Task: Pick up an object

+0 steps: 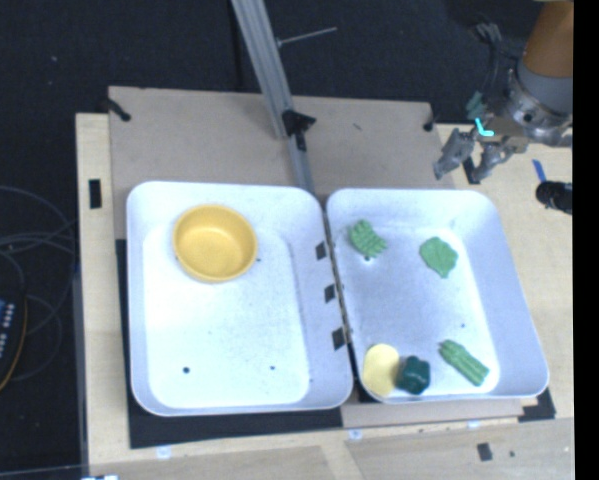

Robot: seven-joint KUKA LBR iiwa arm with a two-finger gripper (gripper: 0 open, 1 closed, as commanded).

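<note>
My gripper (462, 165) hangs above the far right corner of the right bin (499, 268), its two fingers spread apart with nothing between them. Inside that bin lie a ridged green piece (367, 239) near the far left, a rounder green piece (439, 256) to its right, and a long green piece (464, 361) at the near right. A pale yellow object (380, 368) and a dark green one (414, 375) touch each other at the near edge. All objects sit well below the gripper.
The left bin (229, 368) holds a yellow bowl (215, 242) in its far left part. A grey metal pole (264, 53) slants up from the divider between the bins. Bare bench board lies behind both bins.
</note>
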